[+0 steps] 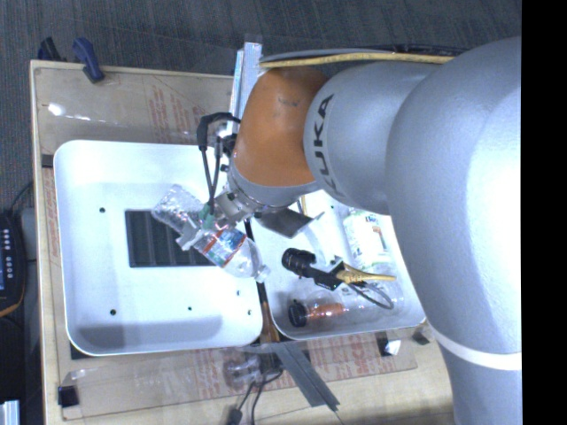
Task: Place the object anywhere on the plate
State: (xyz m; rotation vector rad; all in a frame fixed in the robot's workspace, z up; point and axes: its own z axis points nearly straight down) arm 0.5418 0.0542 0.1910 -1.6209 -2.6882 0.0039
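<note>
Object: crumpled clear plastic bottle (213,233), centre of frame, lying over the left bin (80,237)'s right edge.
Handling: likely light, springy, slippery; the labelled middle looks the best hold.
Hand (221,212): just above the bottle; hold cannot be told.

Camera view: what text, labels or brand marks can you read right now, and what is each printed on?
"KUKA", partly hidden, on the grey arm beside the orange band.
Red print on the bench's clear sheet: too blurred to read.
Label on the plastic bottle under the wrist: too small to read.
Print on the white packet in the right bin: unreadable.
</note>
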